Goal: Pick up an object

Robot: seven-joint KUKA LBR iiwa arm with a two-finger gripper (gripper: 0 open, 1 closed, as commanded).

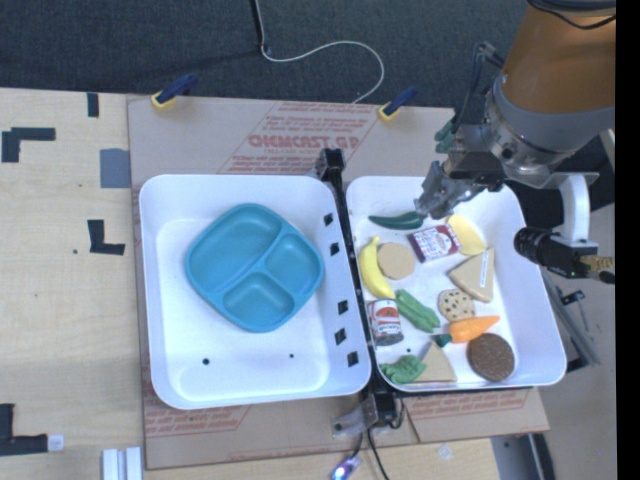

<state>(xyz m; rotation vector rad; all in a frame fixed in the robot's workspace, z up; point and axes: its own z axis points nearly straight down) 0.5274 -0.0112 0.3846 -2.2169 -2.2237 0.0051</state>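
The right bin (pixel 530 268) holds several toy foods. Among them are a green chili pepper (pixel 397 220), a yellow banana (pixel 375 268), a round tan cracker (pixel 396 260), a maroon packet (pixel 433 242), a cheese wedge (pixel 473 276), an orange carrot (pixel 470 329), a small can (pixel 386 321) and a brown round cookie (pixel 491 356). My gripper (pixel 441 200) hangs over the far part of this bin. It is just right of the chili pepper and above the maroon packet. I see nothing held in it.
A blue divided plate (pixel 255 266) lies in the left bin (pixel 170 298). A black divider (pixel 345 258) runs between the bins. The arm's bulk covers the right bin's far right corner. Blue and yellow clamps (pixel 397 101) grip the cardboard at the back.
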